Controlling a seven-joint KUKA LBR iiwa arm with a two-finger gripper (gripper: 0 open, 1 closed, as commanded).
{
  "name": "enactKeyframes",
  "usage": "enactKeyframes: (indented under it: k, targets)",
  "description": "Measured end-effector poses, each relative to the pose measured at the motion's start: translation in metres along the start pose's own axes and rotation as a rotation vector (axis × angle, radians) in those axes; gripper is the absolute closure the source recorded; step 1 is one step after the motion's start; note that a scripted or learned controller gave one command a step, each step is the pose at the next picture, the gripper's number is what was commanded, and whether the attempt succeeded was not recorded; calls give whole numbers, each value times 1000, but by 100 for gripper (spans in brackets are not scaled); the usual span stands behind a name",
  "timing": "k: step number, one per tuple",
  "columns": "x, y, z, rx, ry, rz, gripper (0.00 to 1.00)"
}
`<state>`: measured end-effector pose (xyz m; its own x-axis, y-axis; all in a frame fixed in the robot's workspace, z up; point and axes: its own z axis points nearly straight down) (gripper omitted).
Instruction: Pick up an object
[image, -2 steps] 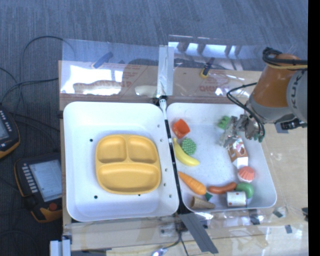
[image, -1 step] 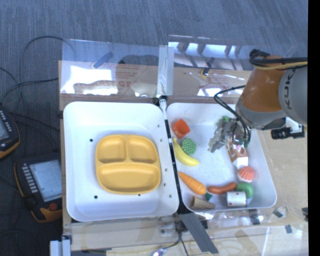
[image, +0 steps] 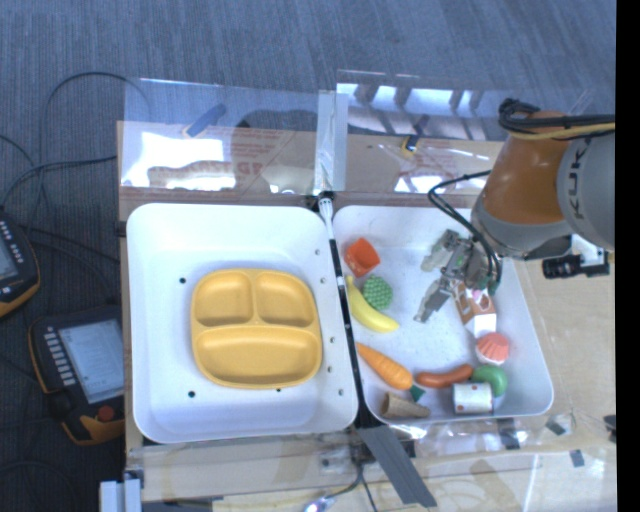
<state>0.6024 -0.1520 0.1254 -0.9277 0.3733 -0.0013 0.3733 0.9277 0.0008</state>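
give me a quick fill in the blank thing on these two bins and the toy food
1. The yellow divided plate lies in the ____ bin as the camera sees it.
2. The banana lies just below a round ____ toy.
3. The arm's hand hangs over the ____ bin, above bare floor.
4. The carrot is ____ in colour.

Missing words: left; green; right; orange
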Motion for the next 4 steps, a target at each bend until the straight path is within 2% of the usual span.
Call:
enactKeyframes:
  k: [1, 2, 3, 4]
  targets:
    - [6, -46, 35, -1, -9, -84, 0]
    - [-53, -35, 36, 2, -12, -148, 0]
    - [-54, -35, 24, 3, -17, -149, 100]
    - [-27, 57, -58, 0, -2, 202, 100]
